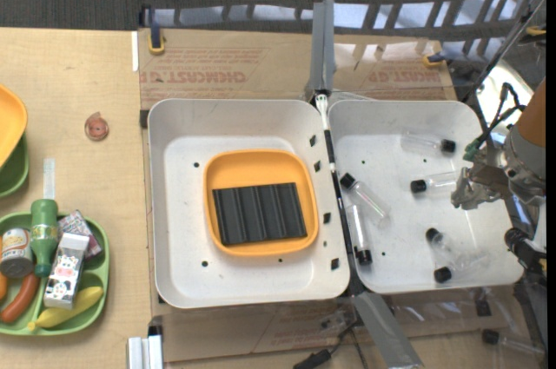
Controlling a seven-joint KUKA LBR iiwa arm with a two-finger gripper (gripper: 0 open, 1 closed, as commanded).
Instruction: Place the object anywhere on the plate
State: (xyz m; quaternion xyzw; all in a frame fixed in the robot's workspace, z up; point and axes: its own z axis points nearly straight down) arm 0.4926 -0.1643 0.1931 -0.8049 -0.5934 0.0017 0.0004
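Over at the right edge of the right bin, the hand hovers low above the white floor, and whether it is spread or pressed together cannot be told from this angle. Nothing can be seen pinched in it. Just left of the hand lies a clear plastic vial with a black cap, the nearest of the task's things to it. Four more such vials lie loose in the same bin: one near the top, one near the divider on the left, one long one along the left wall, and one at the lower right. A further black cap sits near the bottom rim; its tube is too faint to make out. The left bin holds an orange plate with a dark ribbed rectangular insert lying in it. On the surface to the far left rests a green tray of toy food items.
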